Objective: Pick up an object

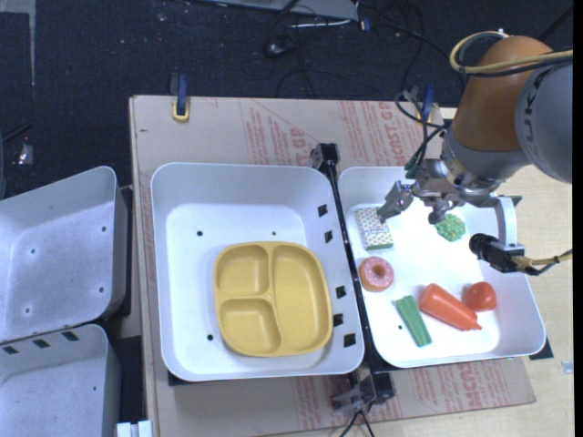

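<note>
My claw [421,204] hangs open over the right bin [521,291], holding nothing, between the sponge [374,228] and the broccoli [450,228]. Donut [375,273], carrot [446,306] and tomato [480,295] lie nearer the front edge, with free floor between.

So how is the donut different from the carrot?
The donut is round with a hole and pink with sprinkles; the carrot is long, pointed and orange. The donut lies by the wall between the bins; the carrot lies further right, touching the red tomato. Both are toy foods lying in the right bin.
</note>
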Controlling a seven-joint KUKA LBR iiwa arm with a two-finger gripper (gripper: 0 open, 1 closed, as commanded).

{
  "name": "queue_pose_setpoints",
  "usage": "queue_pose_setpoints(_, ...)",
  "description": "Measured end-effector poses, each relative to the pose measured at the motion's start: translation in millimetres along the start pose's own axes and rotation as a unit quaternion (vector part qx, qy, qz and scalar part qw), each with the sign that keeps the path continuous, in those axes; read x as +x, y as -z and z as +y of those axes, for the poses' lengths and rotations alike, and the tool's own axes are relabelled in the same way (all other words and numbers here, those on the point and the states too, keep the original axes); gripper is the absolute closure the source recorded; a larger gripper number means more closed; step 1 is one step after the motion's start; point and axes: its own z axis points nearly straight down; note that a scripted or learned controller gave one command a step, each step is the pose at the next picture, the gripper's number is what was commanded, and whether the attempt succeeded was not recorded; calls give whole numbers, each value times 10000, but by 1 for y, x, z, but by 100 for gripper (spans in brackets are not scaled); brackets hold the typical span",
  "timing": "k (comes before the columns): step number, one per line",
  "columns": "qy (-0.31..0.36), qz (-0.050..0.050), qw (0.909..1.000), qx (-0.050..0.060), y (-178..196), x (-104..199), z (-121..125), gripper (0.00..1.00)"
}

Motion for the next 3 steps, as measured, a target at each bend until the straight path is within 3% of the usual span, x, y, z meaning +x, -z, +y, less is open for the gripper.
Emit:
queue_pose_setpoints(1,10,-7,10000,-66,8,0,3,0)
queue_pose_setpoints(3,-1,-6,10000,-44,-106,-6,8,0)
